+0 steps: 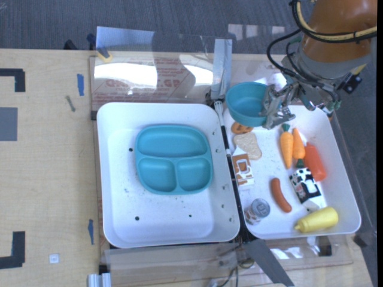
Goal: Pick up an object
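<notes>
Your arm [335, 23] stands over the far corner of the right bin [344, 178], and the claw [276, 109] sits against the near wall of the teal bowl [246, 102]. Whether the claw is wide or narrow cannot be told; the fingers are lost in clutter and cabling. No object is seen held.

The step in hand appears to be a grasp at the bowl's rim. To do it well, put one finger inside the wall and one outside, and lift straight up: the bowl is light and will likely tip or slide if pushed sideways. Clear the bin's wall before any travel.

Other candidates in the right bin, large to small: the yellow bottle [316, 220] at the near edge, the carrots [291, 147] just beside the claw, the sausage [280, 195], the can [259, 209]. They lie close together, so a stray finger could disturb a neighbour.

The left bin [114, 178] carries a teal divided tray [174, 158]. The table [42, 178] is pale wood with tape marks; grey carpet [149, 5] lies beyond.
</notes>
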Robot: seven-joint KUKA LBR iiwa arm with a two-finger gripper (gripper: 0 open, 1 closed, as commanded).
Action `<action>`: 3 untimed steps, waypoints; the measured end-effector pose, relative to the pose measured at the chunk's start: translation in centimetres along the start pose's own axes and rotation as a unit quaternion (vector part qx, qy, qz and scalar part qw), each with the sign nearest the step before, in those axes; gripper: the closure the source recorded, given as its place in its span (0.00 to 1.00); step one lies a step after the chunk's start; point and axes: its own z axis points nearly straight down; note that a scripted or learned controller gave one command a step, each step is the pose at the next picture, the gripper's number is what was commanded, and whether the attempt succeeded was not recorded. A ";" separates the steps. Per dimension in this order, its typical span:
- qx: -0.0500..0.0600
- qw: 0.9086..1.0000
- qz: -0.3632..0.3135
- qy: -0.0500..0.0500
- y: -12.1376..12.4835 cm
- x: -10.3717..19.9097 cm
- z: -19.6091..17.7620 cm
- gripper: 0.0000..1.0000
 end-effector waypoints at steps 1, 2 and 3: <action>-0.003 1.000 0.018 0.008 7.0 -6.1 -2.2 1.00; -0.003 0.998 0.061 0.013 13.1 -2.3 1.8 1.00; -0.001 0.998 0.062 0.008 10.9 -5.7 -1.5 1.00</action>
